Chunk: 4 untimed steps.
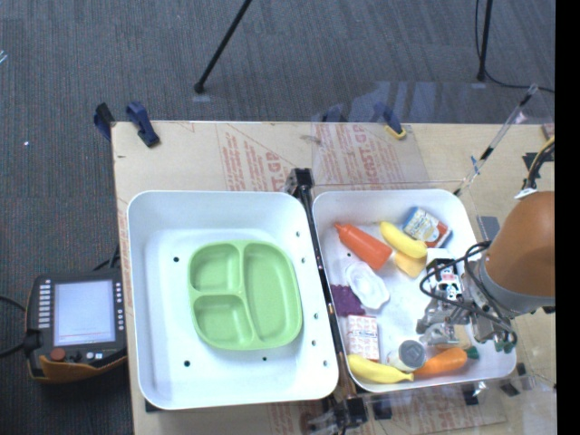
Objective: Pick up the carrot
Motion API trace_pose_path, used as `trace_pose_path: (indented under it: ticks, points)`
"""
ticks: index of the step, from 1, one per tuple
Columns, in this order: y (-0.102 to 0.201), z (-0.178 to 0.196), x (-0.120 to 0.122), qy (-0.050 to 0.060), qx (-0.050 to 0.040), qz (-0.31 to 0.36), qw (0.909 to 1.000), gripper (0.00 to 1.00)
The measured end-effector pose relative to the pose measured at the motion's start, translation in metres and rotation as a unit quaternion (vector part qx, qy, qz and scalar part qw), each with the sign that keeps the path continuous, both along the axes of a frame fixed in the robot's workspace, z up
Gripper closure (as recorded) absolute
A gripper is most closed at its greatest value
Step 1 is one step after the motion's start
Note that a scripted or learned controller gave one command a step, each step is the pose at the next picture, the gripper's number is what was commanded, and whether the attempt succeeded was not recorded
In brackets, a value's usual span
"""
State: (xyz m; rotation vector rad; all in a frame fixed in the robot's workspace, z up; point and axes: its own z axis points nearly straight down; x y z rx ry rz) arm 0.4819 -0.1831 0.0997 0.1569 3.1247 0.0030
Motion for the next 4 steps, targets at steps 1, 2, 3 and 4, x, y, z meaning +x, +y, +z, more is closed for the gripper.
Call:
trace_pose_path:
  ticks: [1,2,3,4]
  points:
    - [-0.027,-0.013,-0.005,0.006,0.0001,0.132,0.9912,1.00]
    - [-0.025,0.007,0.003,0.004,-0.0009,0.190,0.9817,1.00]
    - [-0.025,0.026,0.028,0.004,-0.0011,0.319,0.9477,1.00]
    - [-0.025,0.026,0.027,0.004,-0.0009,0.318,0.9480,0.00]
